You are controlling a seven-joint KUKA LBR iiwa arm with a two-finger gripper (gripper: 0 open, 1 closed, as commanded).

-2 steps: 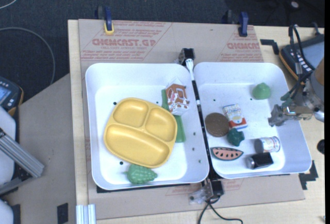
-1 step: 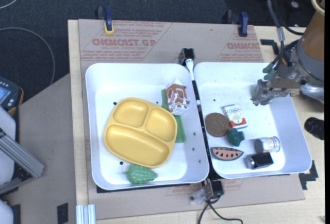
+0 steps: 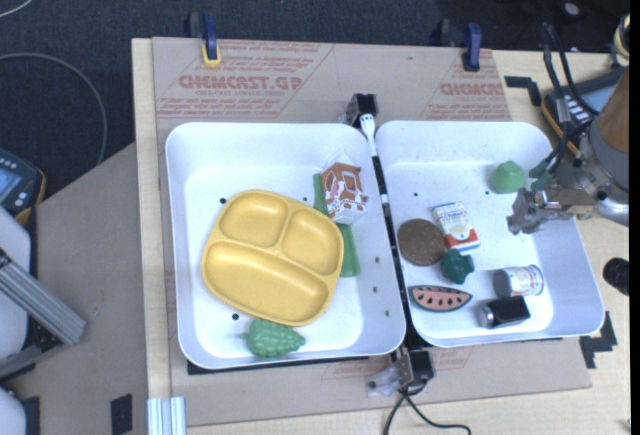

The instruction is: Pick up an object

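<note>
Gripper (image 3: 527, 213) over rt bin (image 3: 480, 138), open/shut can't tell; watermelon slice (image 3: 441, 298) long axis left-right.

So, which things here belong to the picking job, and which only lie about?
For the job:
- tool
- right bin
- green lump
- small can
- watermelon slice
- brown disc

Lying about:
- left bin
- yellow tray
- blue clamps

A bench (image 3: 300, 73) covered with brown printed board is seen from above. Two shallow white bins are set on it side by side, the left bin (image 3: 190, 253) touching the right bin (image 3: 570, 308).
</note>
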